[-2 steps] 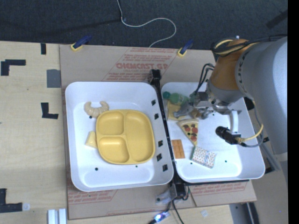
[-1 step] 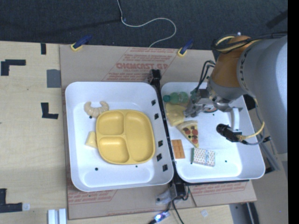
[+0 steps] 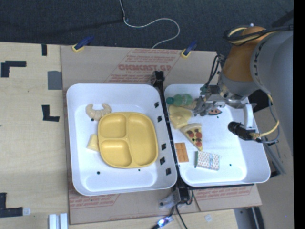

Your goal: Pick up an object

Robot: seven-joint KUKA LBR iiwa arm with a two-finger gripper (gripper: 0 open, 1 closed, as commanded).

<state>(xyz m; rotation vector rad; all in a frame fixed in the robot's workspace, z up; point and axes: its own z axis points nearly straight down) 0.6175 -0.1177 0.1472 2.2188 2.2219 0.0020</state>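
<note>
Faintly, reversed red print on cardboard (image 3: 143, 67), unreadable; gripper (image 3: 204, 107) nearby.

Red print on cardboard sheet (image 3: 138, 67) under bins: blurred, unreadable.

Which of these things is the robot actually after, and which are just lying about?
Part of the job, in the right bin, near the gripper:
- green toy
- pale yellow piece
- pizza slice
- orange cracker
- small patterned packet

Lying about, in the left bin:
- yellow divided plate
- croissant
- yellow wedge
</note>
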